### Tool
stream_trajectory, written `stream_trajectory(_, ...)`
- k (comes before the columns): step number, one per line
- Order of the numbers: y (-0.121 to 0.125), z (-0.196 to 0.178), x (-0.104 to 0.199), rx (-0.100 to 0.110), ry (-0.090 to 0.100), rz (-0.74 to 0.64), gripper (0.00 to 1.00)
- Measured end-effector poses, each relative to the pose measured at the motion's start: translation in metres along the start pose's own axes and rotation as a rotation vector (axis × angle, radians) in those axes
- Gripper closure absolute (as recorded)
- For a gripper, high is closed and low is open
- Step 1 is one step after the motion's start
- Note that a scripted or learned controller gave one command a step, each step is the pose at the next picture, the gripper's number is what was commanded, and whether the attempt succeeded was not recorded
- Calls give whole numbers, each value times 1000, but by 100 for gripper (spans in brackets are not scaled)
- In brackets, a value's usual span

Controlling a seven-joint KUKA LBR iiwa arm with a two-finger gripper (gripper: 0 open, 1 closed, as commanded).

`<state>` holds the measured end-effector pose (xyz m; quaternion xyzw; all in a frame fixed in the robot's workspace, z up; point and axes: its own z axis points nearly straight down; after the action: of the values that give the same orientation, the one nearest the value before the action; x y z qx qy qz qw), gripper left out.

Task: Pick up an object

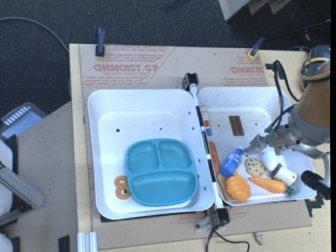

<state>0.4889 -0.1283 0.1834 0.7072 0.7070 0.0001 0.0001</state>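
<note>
We log the gripper (258, 145) over the right bin (247, 105) near the counter's right edge, fingers' state indiscernible, above cookie (254, 166), bottle (231, 163) and carrot (269, 184).

We see two white bins, the left bin (105, 140) and the right bin (247, 101), on a pale tan desk (84, 214) printed with red lettering. In the left one lies a light blue divided plate (161, 171) and a brown pretzel (123, 187). The right one shows a blue bottle (231, 163) with a white cap, a pale cookie (254, 166) dotted with dark chips, an orange carrot (268, 184), an orange-yellow toy (238, 188) and a brown rectangle (236, 125). The arm (315, 106) is grey with an orange band.
</note>
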Motion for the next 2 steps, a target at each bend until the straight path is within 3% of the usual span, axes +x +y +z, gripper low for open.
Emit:
stream_trajectory(1,53,49,10,-1,0,-1,0)
stream_trajectory(2,124,99,17,0,0,-1,0)
